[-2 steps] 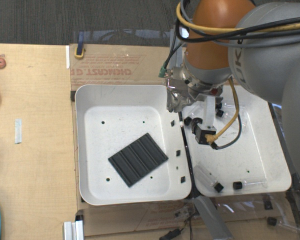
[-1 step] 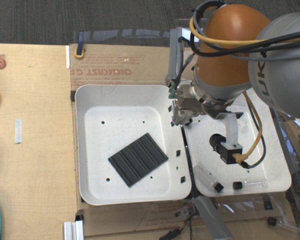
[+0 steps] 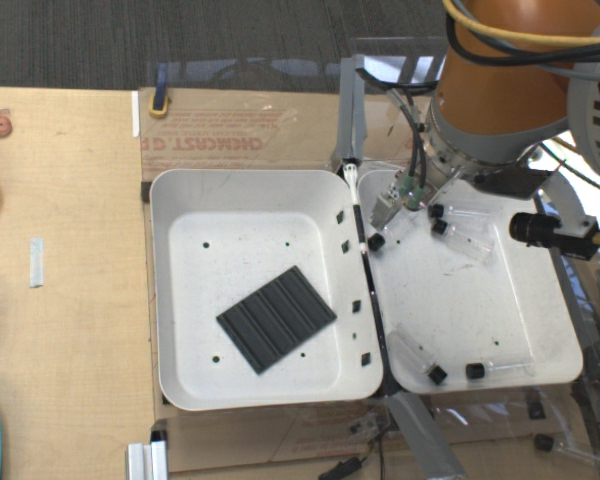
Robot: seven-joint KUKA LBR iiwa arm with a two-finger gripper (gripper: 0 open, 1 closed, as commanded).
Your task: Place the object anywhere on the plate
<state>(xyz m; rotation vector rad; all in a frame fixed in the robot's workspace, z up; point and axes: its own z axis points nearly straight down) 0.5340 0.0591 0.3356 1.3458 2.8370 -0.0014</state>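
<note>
Gripper (image 3: 405, 196) over right bin (image 3: 540, 358); left bin (image 3: 170, 368) on cardboard-covered bench (image 3: 230, 138).

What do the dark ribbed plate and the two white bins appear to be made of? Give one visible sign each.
Dark ribbed plate: probably rubber or matte plastic; parallel moulded ridges, no shine.
White bins: likely moulded plastic; smooth, slightly glossy, with rounded corners.

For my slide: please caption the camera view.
Arm over right bin; ribbed dark plate in left bin.
</note>
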